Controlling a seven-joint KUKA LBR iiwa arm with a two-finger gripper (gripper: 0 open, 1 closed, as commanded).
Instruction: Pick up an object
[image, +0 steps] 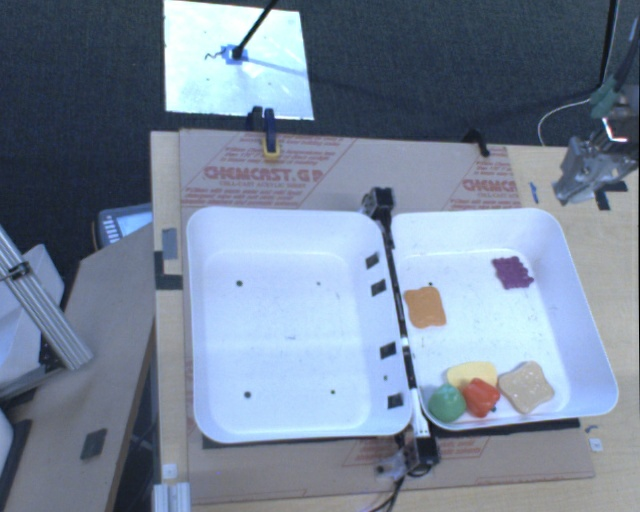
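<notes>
The right bin (585, 330) holds several small items. A purple grape cluster (511, 271) lies near its far right. An orange piece (426, 307) lies near the divider. Along the front wall sit a green round item (447, 402), a red item (481, 396), a yellow piece (470, 373) and a slice of toast (526, 386), packed close together. My gripper (593, 168) hangs at the right edge of the view, beyond the right bin's far corner and well away from every item.
The left bin (200, 300) sits beside the right one, with black clips (380, 288) along the shared divider. Both rest on a cardboard sheet (300, 170) held by a yellow clamp (271, 150). An aluminium rail (40, 310) leans at the left.
</notes>
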